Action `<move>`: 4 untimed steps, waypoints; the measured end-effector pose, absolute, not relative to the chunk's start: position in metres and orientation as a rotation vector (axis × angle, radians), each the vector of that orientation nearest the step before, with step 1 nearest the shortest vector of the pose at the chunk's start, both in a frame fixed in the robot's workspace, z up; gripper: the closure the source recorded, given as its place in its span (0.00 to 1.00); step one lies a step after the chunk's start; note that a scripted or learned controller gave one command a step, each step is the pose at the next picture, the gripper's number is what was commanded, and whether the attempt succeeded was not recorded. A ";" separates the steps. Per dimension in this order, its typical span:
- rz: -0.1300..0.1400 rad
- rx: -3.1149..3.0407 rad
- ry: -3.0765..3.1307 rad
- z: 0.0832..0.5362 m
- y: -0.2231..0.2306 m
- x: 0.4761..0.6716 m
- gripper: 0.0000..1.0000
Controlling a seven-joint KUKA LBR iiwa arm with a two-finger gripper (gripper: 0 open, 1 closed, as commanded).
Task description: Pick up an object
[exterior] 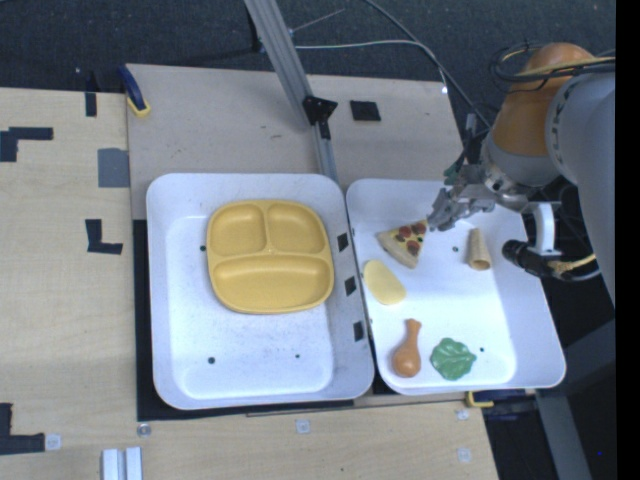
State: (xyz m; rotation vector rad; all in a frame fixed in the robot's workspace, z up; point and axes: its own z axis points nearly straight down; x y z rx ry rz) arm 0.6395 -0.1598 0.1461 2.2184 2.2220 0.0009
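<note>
My gripper [443,217] hangs over the back of the right bin [530,353], its fingertips just right of a toy pizza slice [404,243]. Nothing shows between the fingers. A tan cone-shaped piece [478,249] lies to the gripper's right. Nearer the front of the same bin lie a pale yellow oval piece [384,283], an orange drumstick [406,349] and a green leafy piece [453,358].
The left bin [180,358] holds a yellow divided plate [269,255]. A slanted metal pole [290,58] rises behind the bins. The grey arm with its orange band [540,98] comes in from the right over the bench.
</note>
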 end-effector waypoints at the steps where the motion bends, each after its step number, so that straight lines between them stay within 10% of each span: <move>1: 0.004 2.216 2.220 0.210 -0.162 0.642 1.00; 4: -0.001 2.217 2.227 0.263 -0.063 0.621 1.00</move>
